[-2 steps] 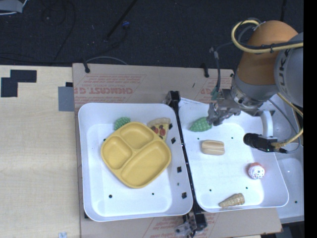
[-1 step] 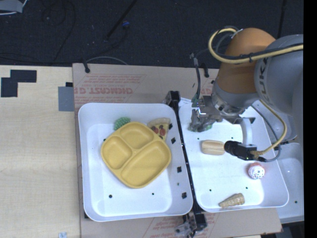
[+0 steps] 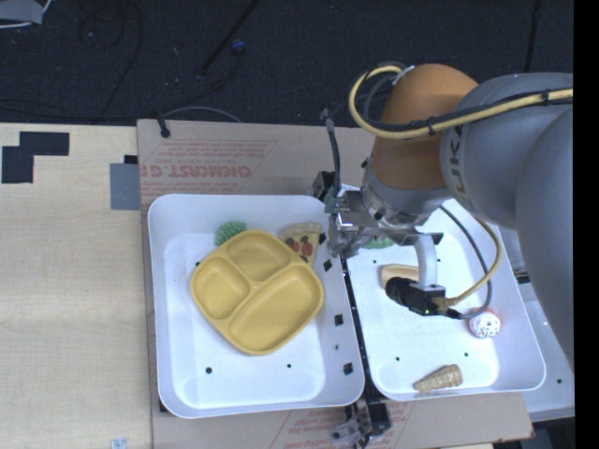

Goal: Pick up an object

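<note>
While the grey KUKA arm with its orange band (image 3: 426, 110) reaches in from the right, its two-finger gripper (image 3: 339, 237) hangs over the divide between two shallow white plastic bins (image 3: 178, 382); its grip cannot be judged. A yellow sectioned plastic plate (image 3: 257, 291) fills the left bin's centre. A tan cone-shaped toy (image 3: 438, 378) lies near the right bin's front edge.

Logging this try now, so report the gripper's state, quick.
Gripper: cannot be told. It sits low at the divide between the two bins, near the pizza slice, with nothing visibly held.
</note>
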Tool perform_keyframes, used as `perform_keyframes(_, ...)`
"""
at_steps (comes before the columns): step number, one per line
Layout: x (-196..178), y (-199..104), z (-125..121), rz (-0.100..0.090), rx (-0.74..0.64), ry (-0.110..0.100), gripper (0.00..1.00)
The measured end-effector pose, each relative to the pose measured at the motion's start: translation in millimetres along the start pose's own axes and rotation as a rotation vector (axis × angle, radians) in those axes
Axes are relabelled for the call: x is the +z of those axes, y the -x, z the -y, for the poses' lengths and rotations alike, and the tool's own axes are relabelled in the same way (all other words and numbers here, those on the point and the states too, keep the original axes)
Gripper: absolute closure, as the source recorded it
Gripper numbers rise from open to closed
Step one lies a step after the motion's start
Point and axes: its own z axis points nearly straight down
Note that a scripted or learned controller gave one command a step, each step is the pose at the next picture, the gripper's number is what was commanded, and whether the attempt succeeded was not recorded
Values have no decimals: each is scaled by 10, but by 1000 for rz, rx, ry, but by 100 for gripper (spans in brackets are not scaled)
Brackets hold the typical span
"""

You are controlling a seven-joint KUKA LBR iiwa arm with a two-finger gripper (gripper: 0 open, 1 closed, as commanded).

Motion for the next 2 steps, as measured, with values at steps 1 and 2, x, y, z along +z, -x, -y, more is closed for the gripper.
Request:
perform_keyframes(1, -109, -499, 34, 1, 0, 3, 100)
perform_keyframes(2, -104, -481, 35, 2, 3, 2, 0)
